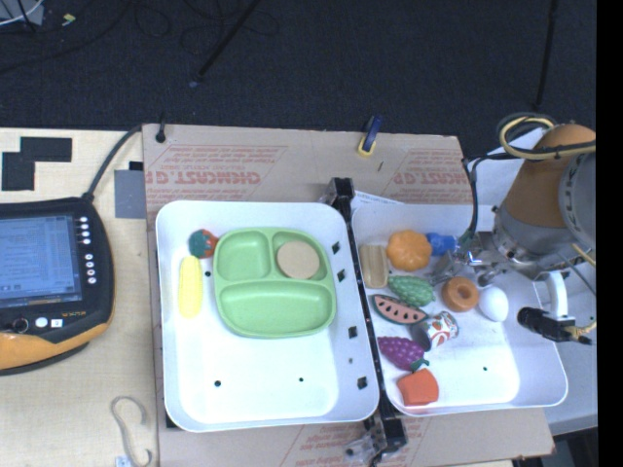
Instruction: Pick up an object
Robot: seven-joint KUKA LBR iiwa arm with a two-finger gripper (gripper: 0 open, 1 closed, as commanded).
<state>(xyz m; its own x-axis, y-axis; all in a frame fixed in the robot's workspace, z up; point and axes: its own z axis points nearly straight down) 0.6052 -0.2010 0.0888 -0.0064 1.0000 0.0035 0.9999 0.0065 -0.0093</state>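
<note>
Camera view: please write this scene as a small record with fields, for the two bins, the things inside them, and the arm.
left bin: holds a green divided tray, a yellow corn piece and a small multicoloured ball
tray contents: a tan round disc in the upper right compartment
right bin: toy food, among it an orange, a watermelon slice, purple grapes, a doughnut, a white egg
arm: over the right bin's right part
claw: by the doughnut, state unclear
</note>
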